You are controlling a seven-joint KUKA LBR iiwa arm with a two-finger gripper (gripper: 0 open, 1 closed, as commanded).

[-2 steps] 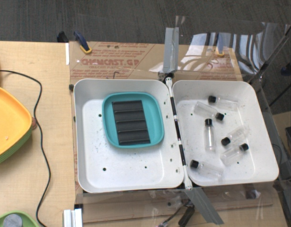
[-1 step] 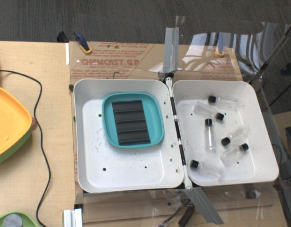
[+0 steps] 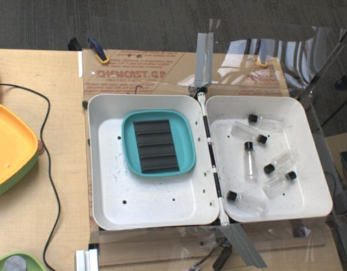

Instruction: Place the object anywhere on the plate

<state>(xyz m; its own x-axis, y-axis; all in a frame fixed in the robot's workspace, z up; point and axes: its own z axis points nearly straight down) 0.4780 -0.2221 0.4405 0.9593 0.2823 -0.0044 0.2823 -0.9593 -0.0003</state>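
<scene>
We are reading red print on the cardboard sheet (image 3: 162, 72) behind the bins, roughly "CHEMCAST", the rest too blurred to make out. We are seeing the teal plate (image 3: 158, 143), ridged black at its centre, lying in the left bin (image 3: 105, 196). Clear vials with black caps (image 3: 250, 158) are lying scattered in the right bin (image 3: 314, 151), apart from the plate.

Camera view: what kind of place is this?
Probably a robot lab test bench: two white bins set side by side on cardboard, clear vials loose in the right one, a teal plate in the left.
</scene>
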